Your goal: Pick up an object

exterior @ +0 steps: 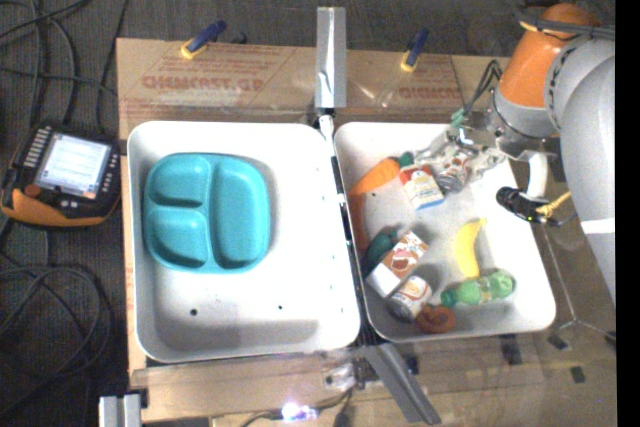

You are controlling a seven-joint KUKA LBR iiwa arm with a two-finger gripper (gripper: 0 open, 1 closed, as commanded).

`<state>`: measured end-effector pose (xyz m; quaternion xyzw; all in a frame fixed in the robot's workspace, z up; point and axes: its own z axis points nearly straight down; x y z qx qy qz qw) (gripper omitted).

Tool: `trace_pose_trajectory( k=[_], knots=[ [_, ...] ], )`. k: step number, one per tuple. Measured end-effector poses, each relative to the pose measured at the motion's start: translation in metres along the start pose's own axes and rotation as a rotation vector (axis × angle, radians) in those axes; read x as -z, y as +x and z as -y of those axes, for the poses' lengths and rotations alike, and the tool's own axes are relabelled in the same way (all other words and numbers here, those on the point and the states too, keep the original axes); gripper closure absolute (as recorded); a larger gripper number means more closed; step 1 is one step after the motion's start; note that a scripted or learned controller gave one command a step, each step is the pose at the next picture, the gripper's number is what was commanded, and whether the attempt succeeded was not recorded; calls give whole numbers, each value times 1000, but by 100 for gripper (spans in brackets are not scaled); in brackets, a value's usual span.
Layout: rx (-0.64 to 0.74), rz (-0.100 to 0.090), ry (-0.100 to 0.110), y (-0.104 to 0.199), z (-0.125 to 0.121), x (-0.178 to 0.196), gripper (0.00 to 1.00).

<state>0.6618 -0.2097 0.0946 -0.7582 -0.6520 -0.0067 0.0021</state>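
Reaches in from the right edge, fat grey arm [592, 130] bent down and over toward the left. Orange band [530, 65] sits right above the wrist, angled down-left. Gripper [452, 157] hangs low at the end of it, pointing left and slightly down, all silvery and cluttered. Can't really make out what the business end is doing, too blurry honestly.

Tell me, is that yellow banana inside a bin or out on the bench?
Inside. The banana lies flat on the right bin's floor, among other items.
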Motion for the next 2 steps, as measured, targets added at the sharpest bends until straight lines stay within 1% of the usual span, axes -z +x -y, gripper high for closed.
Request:
trace_pose_trajectory(
  k=[1, 2],
  knots=[
    [4, 10, -13, 0, -3, 12, 100],
    [-41, 14, 8, 54, 0, 106, 100]
  ],
)
